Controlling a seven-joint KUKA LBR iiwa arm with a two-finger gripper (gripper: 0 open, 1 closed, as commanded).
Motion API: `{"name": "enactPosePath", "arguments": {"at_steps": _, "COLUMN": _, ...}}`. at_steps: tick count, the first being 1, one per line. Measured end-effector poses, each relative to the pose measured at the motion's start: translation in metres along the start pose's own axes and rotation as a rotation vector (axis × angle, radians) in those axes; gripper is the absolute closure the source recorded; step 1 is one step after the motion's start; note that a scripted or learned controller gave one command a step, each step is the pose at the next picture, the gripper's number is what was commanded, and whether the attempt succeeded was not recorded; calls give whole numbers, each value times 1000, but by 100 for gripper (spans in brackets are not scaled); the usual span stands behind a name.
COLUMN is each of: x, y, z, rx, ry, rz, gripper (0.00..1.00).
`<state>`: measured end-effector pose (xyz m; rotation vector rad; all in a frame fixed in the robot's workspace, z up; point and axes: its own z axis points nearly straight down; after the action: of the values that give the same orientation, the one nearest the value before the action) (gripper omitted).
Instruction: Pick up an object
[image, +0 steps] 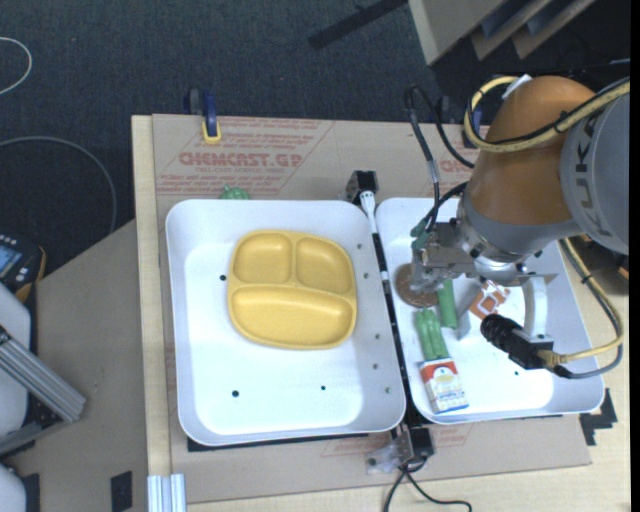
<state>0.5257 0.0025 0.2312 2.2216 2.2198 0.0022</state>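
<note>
Camera view: it looks down on the bench (160, 300) and both bins from a slant.
End effector: the end effector (437, 268) hangs low in the right bin (500, 400), near that bin's left wall and toward its back.
End effector state: its tips are hidden by its own grey body, so it cannot be told if it is spread or pressed together, and nothing can be seen held in it.
Arm: the grey arm with the orange band (535, 150) comes in from the right and covers much of the right bin's back half.
Brown round thing: a brown round thing (412, 288) lies just under the end effector, partly hidden by it.
Green things: a green stick-shaped thing (447, 306) lies just below the end effector, and a green tube (432, 335) lies beside it, a bit nearer the front.
Red and white pack: a small red and white pack (445, 385) lies at the front end of the green tube, near the front of the right bin.
Orange and white thing: a small orange and white thing (490, 298) lies to the right of the green things, partly under the arm.
Black cable part: a black part with a yellow cable (512, 342) hangs over the middle of the right bin.
Left bin: the left bin (210, 400) holds a yellow tray (293, 290) with three parts, lying flat toward the back.
</note>
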Motion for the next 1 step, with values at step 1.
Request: {"name": "enactPosePath", "arguments": {"at_steps": 1, "x": 89, "y": -47, "z": -101, "rx": -8, "ry": 6, "rz": -13, "gripper": 100}}
